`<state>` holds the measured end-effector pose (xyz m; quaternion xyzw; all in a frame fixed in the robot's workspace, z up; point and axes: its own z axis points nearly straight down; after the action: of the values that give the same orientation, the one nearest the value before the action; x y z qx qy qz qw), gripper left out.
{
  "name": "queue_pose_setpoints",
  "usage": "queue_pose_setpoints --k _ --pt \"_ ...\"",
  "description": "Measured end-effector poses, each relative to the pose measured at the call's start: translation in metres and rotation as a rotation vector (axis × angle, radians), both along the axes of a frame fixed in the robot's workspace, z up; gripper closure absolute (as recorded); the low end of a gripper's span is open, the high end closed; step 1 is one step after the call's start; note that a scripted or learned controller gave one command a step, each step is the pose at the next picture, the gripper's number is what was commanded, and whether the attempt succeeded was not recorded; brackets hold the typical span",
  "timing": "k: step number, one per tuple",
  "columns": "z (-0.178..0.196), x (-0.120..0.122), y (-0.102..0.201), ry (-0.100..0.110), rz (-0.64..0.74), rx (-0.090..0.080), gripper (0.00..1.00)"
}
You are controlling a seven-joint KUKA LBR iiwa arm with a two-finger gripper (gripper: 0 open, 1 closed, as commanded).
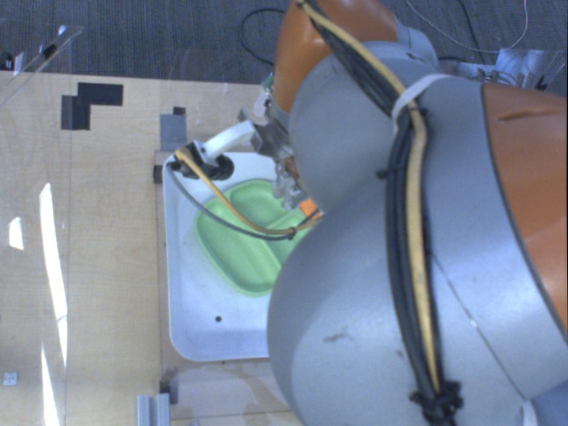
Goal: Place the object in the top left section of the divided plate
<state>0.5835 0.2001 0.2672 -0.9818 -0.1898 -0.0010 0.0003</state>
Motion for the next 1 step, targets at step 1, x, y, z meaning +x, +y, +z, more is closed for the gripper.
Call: queue_pose_setpoints --k 1 --pt "0.0117 0.0468 0.0347 -0.002 0.000 0.001 1.00"
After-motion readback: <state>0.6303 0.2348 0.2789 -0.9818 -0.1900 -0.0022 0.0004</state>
